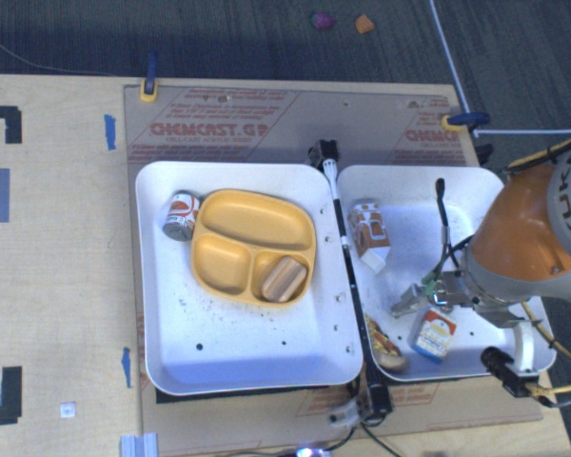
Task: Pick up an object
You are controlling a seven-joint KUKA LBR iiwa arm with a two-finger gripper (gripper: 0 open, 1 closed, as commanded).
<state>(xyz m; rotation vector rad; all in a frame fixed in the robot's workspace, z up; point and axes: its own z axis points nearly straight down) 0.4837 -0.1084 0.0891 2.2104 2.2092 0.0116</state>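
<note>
A pale wooden bench carries a sheet of brown board, and on that board sit two shallow white bins side by side, with dark carpet beyond the far edge. The left bin holds a yellow divided tray with a small tan roll-shaped item in its near-right compartment, and a crushed red-and-white can lies just beside the tray's far-left corner.

The arm, grey with its orange band, reaches in over the right bin. The gripper hangs low in that bin, its metal fingers pointing toward the divider between the bins. Nothing shows between them, but whether they are spread or closed cannot be told at this size.

Relative to the fingers: a small carton with a red-and-white top and blue base lies just beside them on the near side, possibly touching the wrist hardware. A brown-and-white snack box lies beyond them, toward the far wall and apart. A flat, mottled packet lies nearer than the fingers, against the divider at the bin's near-left corner.

By my reading the step in hand is the approach, with no object secured yet. The small carton looks the likeliest target; the next move would call for centring the fingers over it, descending, closing, then lifting to check the hold.
</note>
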